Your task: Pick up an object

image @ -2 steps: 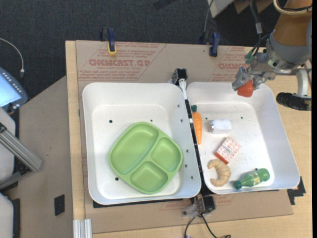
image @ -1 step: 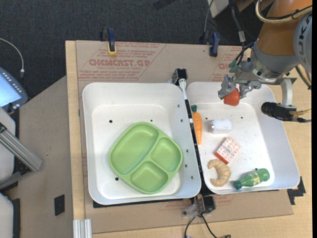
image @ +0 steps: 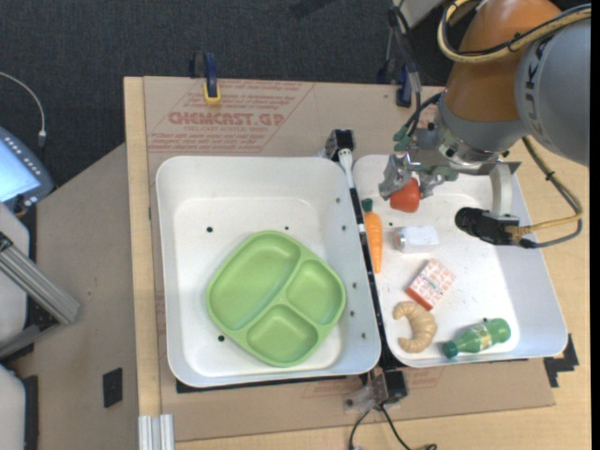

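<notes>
Upper right of frame: metal two-finger gripper [image: 407,182] closed on a small, glossy red tomato-like object [image: 406,196], above the right white bin [image: 534,317]. Below lie a tapered carrot [image: 373,239], curved croissant [image: 415,324] and green bottle [image: 477,337]. Left bin [image: 178,251]: moulded three-compartment green tray [image: 276,297].

Green divided plate [image: 276,297] — in left bin [image: 178,251].
</notes>
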Available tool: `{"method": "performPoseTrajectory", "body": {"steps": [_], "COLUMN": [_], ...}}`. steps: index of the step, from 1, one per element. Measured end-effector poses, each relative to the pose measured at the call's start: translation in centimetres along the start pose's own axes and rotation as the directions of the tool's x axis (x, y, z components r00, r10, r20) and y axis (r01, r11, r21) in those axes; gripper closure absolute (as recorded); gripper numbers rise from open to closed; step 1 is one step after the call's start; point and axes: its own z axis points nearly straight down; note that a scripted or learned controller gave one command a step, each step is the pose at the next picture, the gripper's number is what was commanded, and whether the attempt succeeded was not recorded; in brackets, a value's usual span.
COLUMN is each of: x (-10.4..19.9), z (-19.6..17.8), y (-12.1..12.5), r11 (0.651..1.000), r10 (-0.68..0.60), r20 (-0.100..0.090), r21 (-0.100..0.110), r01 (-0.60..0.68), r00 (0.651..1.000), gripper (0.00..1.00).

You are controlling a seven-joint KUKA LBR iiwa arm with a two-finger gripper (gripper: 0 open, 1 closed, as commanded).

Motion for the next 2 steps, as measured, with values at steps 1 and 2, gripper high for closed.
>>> {"method": "performPoseTrajectory", "body": {"steps": [1,2], "x": [5.1,10.5], "z": [-1.0,-1.5], "y": [-2.1,-4.2], "r11": [1.0,1.0], "r10": [-0.001,-0.002], "r20": [-0.001,-0.001], "r21": [-0.001,0.0], "r01": [0.001,0.002], "r00": [1.0,1.0], "gripper": [1.0,1.0]}}
